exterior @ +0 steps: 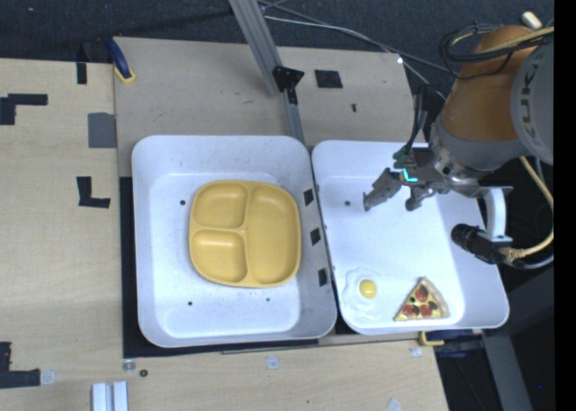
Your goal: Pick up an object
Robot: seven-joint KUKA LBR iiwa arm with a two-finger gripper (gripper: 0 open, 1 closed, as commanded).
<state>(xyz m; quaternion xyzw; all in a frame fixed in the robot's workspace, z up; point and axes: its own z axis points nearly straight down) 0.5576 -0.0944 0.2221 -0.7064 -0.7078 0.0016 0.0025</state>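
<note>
In the right bin (387, 238), near its front edge, lie a fried egg (364, 293) and a pizza slice (421, 301) side by side. My gripper (393, 198) hangs over the upper middle of that bin, well behind both toys. Its two dark fingers (378, 193) are spread apart with nothing between them, so it is open. A yellow three-compartment plate (245, 233) rests in the middle of the left bin (162, 220).
The grey and orange arm (490, 94) comes in from the right over the right bin's far corner. A grey camera pole (261, 31) slants down to the gap between the bins. Cables run along the arm's right side.
</note>
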